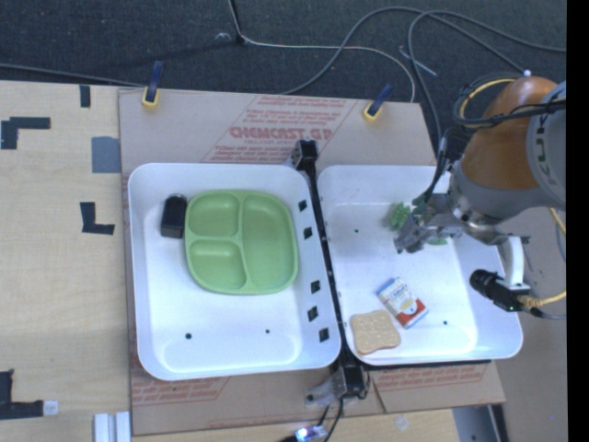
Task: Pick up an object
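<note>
My gripper (411, 238) hangs low over the right bin (354, 205), near its middle back. A small green object (399, 215) lies right at the gripper's far-left side, touching or nearly so. It is partly hidden by the wrist. Further forward in the same bin lie a small blue, white and red packet (401, 301) and a tan slice of toast (375, 331). In the left bin (221, 353) sits a green divided plate (242, 242) with a small black block (173, 216) at its left edge.
Black clips line the divider (315, 247) between the two bins. The arm's orange band (502, 141) and grey wrist lean in over the right bin's far right side. Cables trail across the dark floor behind the bench.
</note>
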You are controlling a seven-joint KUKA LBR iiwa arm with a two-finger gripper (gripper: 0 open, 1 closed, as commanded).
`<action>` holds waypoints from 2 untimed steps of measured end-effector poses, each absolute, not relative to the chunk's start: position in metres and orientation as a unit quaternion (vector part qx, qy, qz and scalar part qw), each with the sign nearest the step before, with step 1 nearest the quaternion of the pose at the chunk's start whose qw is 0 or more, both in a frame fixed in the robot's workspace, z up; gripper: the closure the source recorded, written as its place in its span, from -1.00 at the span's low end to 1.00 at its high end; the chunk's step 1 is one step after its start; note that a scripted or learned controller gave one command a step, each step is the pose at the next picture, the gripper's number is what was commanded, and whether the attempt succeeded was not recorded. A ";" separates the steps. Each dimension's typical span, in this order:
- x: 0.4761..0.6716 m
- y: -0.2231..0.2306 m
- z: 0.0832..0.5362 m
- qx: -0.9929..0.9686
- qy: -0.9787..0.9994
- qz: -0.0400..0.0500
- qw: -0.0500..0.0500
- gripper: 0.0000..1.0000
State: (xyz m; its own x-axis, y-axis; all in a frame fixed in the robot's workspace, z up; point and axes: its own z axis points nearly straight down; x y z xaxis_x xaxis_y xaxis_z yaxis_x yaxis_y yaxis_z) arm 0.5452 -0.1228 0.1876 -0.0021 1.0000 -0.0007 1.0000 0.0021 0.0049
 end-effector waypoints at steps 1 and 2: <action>0.546 -0.122 0.206 0.707 0.708 0.001 0.000 1.00; 0.554 -0.069 0.218 0.705 0.710 0.001 -0.001 1.00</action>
State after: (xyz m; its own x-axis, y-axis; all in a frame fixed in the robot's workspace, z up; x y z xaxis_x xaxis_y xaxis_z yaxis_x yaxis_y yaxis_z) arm 0.5540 -0.0691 0.2181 -0.0071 1.0000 0.0021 1.0000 0.0071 0.0005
